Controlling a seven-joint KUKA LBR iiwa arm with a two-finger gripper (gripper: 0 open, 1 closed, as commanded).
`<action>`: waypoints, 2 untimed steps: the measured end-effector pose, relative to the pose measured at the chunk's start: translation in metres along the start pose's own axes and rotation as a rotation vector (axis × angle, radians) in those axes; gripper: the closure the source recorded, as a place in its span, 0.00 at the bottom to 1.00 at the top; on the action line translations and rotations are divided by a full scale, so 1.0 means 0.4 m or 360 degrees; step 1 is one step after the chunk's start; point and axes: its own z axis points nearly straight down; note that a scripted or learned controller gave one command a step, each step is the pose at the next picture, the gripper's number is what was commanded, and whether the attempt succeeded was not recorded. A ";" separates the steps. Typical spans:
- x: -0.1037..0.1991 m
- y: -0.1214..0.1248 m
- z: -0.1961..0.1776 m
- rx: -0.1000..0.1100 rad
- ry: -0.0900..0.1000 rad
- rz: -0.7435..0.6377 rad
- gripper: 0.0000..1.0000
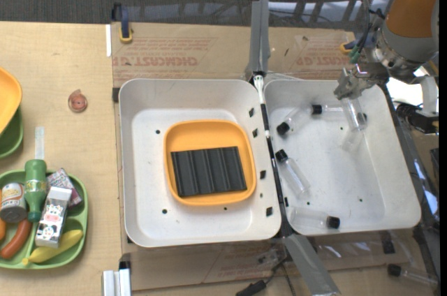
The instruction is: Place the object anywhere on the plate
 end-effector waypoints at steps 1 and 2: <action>-0.160 0.061 0.048 -0.0004 -0.0001 -0.0318 1.00; -0.225 0.058 -0.072 -0.0006 -0.0002 -0.0562 1.00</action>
